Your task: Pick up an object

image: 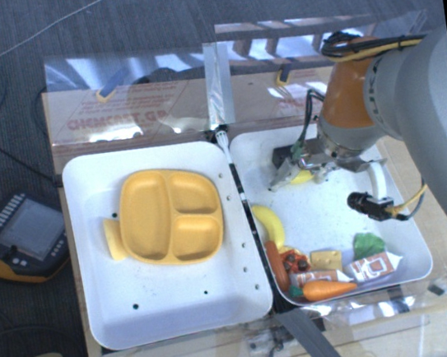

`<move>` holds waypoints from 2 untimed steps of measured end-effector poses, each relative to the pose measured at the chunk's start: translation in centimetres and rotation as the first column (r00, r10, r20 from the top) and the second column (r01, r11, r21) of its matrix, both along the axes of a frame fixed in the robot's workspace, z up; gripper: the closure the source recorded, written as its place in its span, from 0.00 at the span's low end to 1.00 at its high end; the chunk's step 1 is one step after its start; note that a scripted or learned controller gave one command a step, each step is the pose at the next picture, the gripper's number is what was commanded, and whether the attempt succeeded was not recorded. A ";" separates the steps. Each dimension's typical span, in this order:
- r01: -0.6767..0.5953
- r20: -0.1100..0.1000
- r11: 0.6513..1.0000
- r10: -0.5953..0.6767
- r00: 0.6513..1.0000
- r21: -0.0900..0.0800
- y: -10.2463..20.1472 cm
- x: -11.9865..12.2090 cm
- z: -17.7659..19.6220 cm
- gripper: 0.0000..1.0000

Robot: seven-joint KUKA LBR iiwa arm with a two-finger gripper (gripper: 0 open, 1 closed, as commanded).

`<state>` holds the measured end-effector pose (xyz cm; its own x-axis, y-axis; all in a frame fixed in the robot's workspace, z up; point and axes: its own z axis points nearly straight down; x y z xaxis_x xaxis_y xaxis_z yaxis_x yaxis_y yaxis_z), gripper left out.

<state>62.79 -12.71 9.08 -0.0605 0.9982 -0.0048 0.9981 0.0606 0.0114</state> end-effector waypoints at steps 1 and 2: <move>0.044 -0.037 0.999 -0.044 0.998 0.005 0.0 3.6 -0.3 0.00; -0.057 -0.001 0.998 0.057 0.998 -0.004 1.7 2.0 0.0 0.00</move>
<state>64.77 -10.99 9.04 -0.1176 0.9930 -0.0087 0.9930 0.1177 0.0097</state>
